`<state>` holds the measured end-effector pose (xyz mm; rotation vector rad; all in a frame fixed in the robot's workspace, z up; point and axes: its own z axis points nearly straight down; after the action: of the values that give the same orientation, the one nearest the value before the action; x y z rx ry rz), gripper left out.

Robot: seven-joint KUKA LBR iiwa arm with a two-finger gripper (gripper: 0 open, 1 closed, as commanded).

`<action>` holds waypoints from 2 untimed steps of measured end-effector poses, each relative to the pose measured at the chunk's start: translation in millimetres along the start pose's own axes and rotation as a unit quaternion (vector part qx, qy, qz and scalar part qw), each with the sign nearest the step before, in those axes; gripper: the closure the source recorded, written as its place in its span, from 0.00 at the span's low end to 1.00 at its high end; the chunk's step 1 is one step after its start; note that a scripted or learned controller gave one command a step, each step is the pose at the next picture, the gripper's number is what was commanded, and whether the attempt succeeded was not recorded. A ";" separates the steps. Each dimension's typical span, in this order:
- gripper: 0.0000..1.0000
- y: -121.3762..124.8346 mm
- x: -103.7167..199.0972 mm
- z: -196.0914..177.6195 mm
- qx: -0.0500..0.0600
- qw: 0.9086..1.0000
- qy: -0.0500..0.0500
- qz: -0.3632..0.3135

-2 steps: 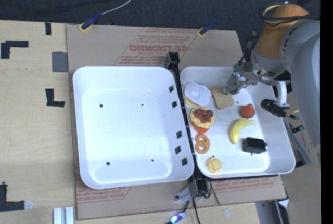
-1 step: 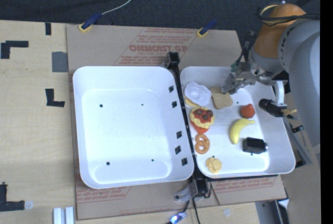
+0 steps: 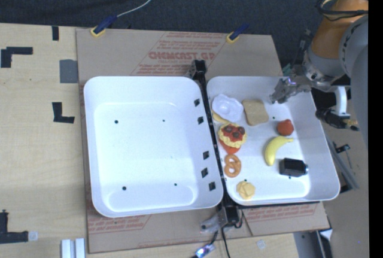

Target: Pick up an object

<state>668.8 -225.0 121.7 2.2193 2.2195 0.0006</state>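
Note:
The right bin [image 3: 320,149] holds several toy foods: a white fried egg [image 3: 227,108], a slice of toast [image 3: 255,112], a red tomato [image 3: 285,127], a yellow banana [image 3: 274,149], a small pizza [image 3: 233,136], an orange pretzel [image 3: 232,164], a yellow pastry [image 3: 245,190] and a black block [image 3: 292,167]. My gripper [image 3: 281,93] hangs over the bin's far right corner, up and right of the toast. Nothing shows between its fingers.
The left bin [image 3: 96,149] sits beside the right one, with black clips along the shared wall [image 3: 206,143]. Both rest on a cardboard sheet [image 3: 173,53]. The grey arm with its orange band [image 3: 338,17] comes in from the upper right.

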 end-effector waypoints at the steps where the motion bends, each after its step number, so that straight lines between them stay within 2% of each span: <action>1: 1.00 -0.6 34.7 8.3 0.002 1.000 0.001 -0.001; 2: 1.00 -0.4 0.2 -8.2 0.001 1.000 0.000 0.000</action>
<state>668.3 -224.8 129.9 2.2206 2.2206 -0.0006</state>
